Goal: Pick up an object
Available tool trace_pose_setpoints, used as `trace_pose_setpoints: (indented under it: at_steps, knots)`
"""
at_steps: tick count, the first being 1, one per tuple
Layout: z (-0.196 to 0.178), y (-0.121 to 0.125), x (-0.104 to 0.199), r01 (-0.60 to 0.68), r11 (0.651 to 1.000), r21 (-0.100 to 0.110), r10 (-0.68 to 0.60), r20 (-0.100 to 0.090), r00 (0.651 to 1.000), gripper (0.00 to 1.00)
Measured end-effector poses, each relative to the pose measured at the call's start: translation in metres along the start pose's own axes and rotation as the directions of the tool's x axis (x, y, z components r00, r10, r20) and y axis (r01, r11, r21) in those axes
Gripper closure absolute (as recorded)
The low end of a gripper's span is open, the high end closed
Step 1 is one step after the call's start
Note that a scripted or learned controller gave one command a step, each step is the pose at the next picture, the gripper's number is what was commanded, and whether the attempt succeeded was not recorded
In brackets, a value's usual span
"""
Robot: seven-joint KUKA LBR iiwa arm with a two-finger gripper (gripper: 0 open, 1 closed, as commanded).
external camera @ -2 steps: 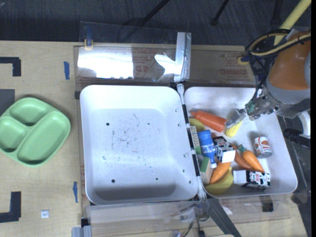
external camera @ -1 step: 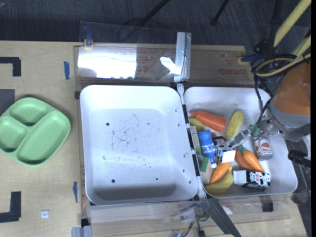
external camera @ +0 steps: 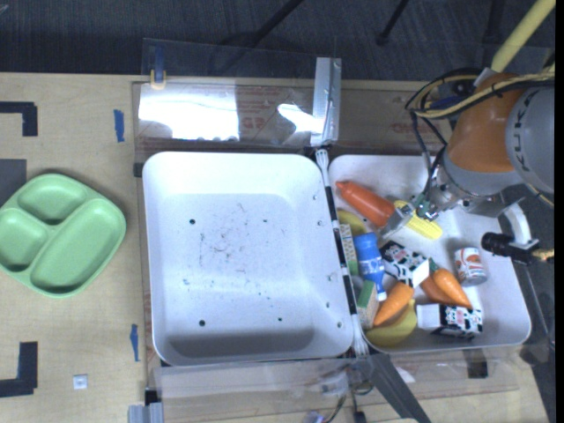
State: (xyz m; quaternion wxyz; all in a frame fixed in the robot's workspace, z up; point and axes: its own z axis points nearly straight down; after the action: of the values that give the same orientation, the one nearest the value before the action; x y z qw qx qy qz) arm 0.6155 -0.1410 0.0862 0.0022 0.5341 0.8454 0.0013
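Observation:
The right bin [external camera: 515, 324] holds a pile of toy items. A long orange-red carrot [external camera: 365, 202] lies at its upper left, with a yellow piece [external camera: 422, 228] just below and to the right of it. A blue bottle [external camera: 367, 259] stands near the bin's left wall. Two orange carrots [external camera: 396, 301] [external camera: 444, 284] lie lower down, next to black-and-white cow-patterned blocks [external camera: 457, 319] [external camera: 404, 257]. A small red-and-white can [external camera: 470, 264] is at the right. My gripper [external camera: 414, 215] hangs low over the pile, right at the yellow piece's upper end. The wrist hides how it meets the piece.
The left bin [external camera: 176, 183] is beside it, sharing a middle wall. A green divided plate [external camera: 58, 233] lies on the bench at the far left. A clear panel and metal bracket [external camera: 327, 100] stand behind the bins. Cables loop near the arm's orange band [external camera: 480, 139].

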Motion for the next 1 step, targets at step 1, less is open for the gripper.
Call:
trace_pose_setpoints:
  at_steps: [1]
  knots:
    - [0.0003,0.0310,0.0179,-0.124,0.992,0.000,0.124,0.001,0.992,0.00]
